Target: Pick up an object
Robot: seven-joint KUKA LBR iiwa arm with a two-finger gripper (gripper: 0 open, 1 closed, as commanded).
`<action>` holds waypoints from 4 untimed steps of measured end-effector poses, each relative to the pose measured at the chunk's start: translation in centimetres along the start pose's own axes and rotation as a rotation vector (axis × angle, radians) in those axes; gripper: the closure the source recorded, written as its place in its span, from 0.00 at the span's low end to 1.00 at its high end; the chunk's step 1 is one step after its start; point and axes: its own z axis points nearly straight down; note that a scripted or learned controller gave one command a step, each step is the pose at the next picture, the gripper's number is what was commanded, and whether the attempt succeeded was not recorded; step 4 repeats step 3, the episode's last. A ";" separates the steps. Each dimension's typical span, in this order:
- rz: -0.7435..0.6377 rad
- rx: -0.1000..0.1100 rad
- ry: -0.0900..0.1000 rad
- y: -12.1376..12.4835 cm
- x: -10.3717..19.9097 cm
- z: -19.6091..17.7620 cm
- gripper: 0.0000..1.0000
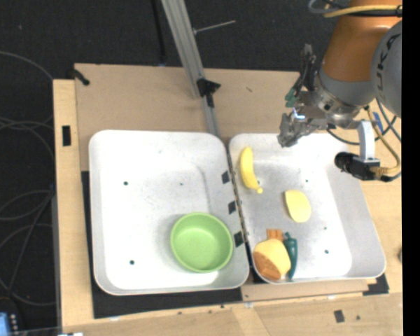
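Note:
My gripper [288,136] hangs over the far edge of the right bin [336,257], above and to the right of a yellow banana [247,168]. Nothing shows between its fingers. The banana lies along the right bin's left wall. A pale yellow oval piece [297,206] rests near the bin's middle. At the bin's near left corner sits an orange and yellow toy vegetable with a green stem [274,255]. A green bowl [201,241] stands in the left bin [126,187], toward its near right.
A grey metal pole [185,44] slants up from behind the bins. A black cable end [353,164] hangs at the right bin's far right edge. The bins sit on a tan board [126,96].

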 end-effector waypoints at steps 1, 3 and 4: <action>0.001 -0.001 0.000 0.3 4.8 -0.3 1.00; 0.001 0.002 -0.001 0.2 15.0 2.3 1.00; 0.001 0.002 -0.001 0.2 15.0 2.3 1.00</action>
